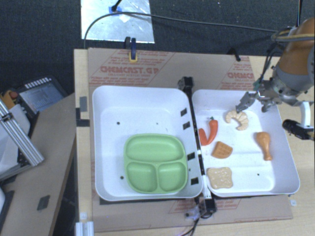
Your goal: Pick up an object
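Cardboard-lined bench (147, 65) bears two white bins (142, 102); claw (255, 102) hangs open above croissant (238, 119).

A dark, speckled floor (39, 28) is seen beyond the far edge of the bench (162, 65), on which a brown sheet printed with red lettering is laid. A shiny metal plate (117, 13) is set on the floor past the bench's far-left corner, and a blue tape mark is seen on it. Thin black cables (197, 21) are run across the floor above the far edge. At the left, a lower tan table (44, 156) is placed beside the bench, with a dark device (42, 96) and an aluminium rail (19, 139) resting on it. Even, soft lighting is cast throughout.
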You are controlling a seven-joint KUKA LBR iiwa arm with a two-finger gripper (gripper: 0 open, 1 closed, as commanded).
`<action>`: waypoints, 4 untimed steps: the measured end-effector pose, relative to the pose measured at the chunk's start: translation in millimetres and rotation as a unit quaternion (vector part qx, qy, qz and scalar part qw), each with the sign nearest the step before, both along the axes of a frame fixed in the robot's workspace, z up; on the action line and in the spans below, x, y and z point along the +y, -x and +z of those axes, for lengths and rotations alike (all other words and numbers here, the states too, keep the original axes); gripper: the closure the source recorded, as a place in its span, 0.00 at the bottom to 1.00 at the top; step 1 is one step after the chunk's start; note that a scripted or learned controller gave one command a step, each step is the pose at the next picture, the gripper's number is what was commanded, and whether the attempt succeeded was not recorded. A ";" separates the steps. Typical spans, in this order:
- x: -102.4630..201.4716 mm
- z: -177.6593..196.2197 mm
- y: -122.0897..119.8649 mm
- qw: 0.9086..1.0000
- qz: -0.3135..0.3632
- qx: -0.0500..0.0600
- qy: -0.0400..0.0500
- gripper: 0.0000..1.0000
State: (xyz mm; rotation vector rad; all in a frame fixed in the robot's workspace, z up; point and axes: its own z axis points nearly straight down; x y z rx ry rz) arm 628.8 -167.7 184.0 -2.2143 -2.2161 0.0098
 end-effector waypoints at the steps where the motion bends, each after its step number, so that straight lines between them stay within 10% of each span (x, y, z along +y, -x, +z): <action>1: 0.2 7.3 -3.1 1.000 0.001 -0.006 0.001 0.00; 3: 5.2 -101.8 -2.7 1.000 0.002 -0.005 0.001 0.00; 4: 5.0 -87.5 -5.1 1.000 0.003 -0.008 0.001 1.00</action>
